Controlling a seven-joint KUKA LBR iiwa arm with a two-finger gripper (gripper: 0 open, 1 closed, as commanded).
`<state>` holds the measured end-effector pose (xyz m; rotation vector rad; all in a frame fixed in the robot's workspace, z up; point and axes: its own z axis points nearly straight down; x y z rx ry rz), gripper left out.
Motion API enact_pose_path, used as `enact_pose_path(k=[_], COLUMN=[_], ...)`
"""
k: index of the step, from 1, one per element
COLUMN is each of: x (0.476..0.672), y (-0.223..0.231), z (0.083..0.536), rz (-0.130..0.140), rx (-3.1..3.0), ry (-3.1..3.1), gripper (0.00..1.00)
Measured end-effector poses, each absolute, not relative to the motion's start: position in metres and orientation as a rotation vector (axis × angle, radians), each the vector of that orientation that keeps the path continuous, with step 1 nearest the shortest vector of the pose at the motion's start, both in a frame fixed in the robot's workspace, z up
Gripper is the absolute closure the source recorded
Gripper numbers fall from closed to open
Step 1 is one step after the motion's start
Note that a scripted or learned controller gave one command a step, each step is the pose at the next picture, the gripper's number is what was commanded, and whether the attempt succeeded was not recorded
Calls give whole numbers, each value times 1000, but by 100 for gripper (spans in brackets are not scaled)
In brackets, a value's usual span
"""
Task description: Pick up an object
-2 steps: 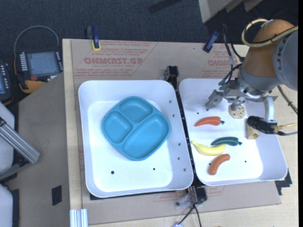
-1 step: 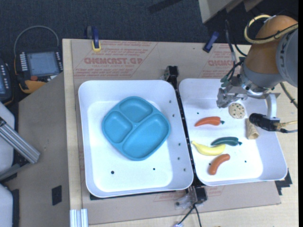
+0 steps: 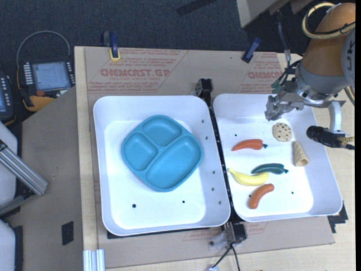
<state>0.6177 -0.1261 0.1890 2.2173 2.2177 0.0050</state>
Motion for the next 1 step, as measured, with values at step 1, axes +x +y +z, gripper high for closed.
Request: enact_pose_path(k=[1], x=[611], y=[-123], z=[239], rz=[6], rx=[2216], ry=[2218], gripper=[100])
